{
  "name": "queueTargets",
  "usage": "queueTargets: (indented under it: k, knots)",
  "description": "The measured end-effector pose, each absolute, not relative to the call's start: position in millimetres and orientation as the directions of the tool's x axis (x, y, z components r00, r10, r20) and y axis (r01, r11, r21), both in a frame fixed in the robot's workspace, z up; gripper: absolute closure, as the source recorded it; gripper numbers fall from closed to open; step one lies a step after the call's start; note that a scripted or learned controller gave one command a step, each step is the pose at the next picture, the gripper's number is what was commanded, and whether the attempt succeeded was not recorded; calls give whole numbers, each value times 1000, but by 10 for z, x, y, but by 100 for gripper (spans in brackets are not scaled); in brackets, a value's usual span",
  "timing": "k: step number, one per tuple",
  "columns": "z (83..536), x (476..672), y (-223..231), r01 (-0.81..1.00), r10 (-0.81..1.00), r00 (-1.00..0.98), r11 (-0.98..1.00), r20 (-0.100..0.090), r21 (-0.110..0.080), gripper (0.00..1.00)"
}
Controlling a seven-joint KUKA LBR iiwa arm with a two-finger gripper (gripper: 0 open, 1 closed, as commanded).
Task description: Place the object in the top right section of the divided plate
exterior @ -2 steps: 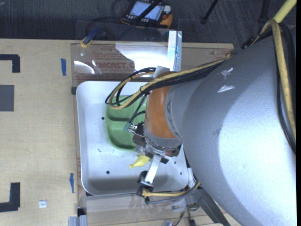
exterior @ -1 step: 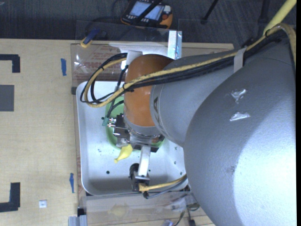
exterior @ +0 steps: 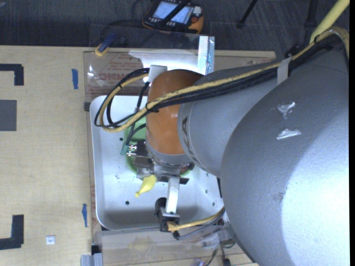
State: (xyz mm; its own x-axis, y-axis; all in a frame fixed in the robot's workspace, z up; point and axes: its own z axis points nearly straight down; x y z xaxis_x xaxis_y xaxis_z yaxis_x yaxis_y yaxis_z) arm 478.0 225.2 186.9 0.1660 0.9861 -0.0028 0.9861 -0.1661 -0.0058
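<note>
- Grey arm (exterior: 277,148) comes in from the right edge of the worktop (exterior: 44,148) and covers most of the right half of the view
- Orange band (exterior: 163,112) sits above the wrist, over the middle of a white bin (exterior: 108,201)
- Claw (exterior: 152,173) points down into the bin, just beside the bin's middle; whether it is released or clenched cannot be told, the wrist hides it
- Small yellow object (exterior: 146,186) lies on the bin floor right at the lower left of the claw, touching or just under it; cannot tell if it is between any gripping parts
- Green divided plate (exterior: 135,139) shows as a sliver under the wrist, toward the bin's left side; its sections are hidden by the arm
- Yellow object sits just below the visible green edge, off the plate as far as can be seen
- Black and yellow cables (exterior: 119,101) loop from the wrist over the bin's upper left part
- A yellow cable (exterior: 244,82) runs along the arm up to the upper right corner
- White bracket with a black tip (exterior: 169,201) hangs from the wrist toward the bin's lower edge
- Blue tape marks (exterior: 75,77) on the worktop left of the bin, black corner marks (exterior: 14,73) near the left edge
- A handheld controller (exterior: 173,14) with lit screen lies beyond the worktop's upper edge
</note>
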Motion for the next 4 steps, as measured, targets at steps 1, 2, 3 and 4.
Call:
queueTargets:
  k: [1,2,3,4]
  knots:
    - [894,4802,2292,984,984,176,-176,10,2,100]
    - [998,4843,2248,572,572,820,-820,-8,-3,100]
    - [1974,4771,2036,565,565,825,-825,-9,-4,100]
    - [878,4789,2247,333,333,943,-943,1,-8,100]
